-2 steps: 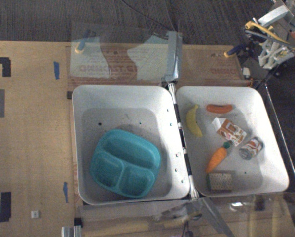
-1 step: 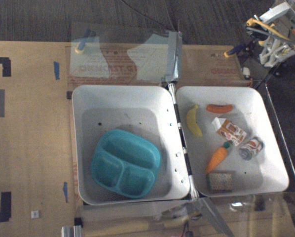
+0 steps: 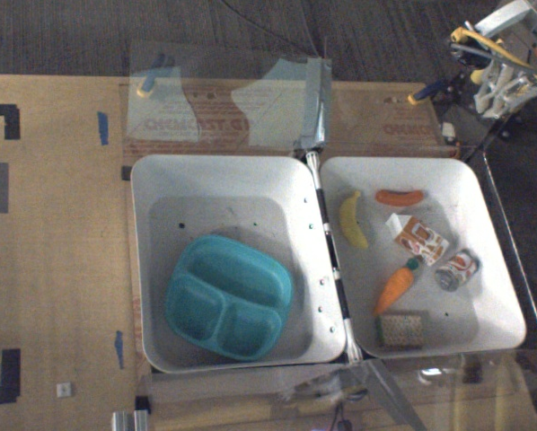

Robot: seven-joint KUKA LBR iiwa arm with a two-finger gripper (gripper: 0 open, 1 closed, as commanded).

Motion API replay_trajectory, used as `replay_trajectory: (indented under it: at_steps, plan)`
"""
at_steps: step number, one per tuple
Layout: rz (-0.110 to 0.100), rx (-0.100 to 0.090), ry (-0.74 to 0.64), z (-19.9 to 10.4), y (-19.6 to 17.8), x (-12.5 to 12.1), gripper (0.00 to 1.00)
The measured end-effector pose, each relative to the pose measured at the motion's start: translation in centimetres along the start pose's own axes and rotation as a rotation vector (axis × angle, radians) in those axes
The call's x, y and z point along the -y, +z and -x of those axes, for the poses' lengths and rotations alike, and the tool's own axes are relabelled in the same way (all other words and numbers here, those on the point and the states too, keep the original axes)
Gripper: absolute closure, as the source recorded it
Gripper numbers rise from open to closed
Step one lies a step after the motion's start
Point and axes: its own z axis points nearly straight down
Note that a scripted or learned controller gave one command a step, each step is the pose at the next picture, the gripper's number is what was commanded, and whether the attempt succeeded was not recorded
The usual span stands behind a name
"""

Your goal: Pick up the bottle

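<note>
**Bottle not yet picked up**

While the small clear plastic bottle with a red-patterned label (image 3: 456,270) lies on its side near the right wall of the right white bin (image 3: 497,232), no grasp is seen. Around it are noted an orange carrot (image 3: 395,288), a printed sachet (image 3: 421,239), a red sausage (image 3: 400,197), a yellow banana (image 3: 353,220) and a speckled sponge block (image 3: 401,329). A teal divided tray (image 3: 229,296) is held by the left white bin (image 3: 152,205). The gripper's state cannot be told; approach, grasp and lift are judged outstanding.
</note>
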Motion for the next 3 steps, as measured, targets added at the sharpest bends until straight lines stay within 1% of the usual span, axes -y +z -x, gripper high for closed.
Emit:
replay_trajectory:
  at_steps: [3]
  plan:
    - [0.001, 0.009, -0.007, -0.3, -2.5, 0.2, 1.0]
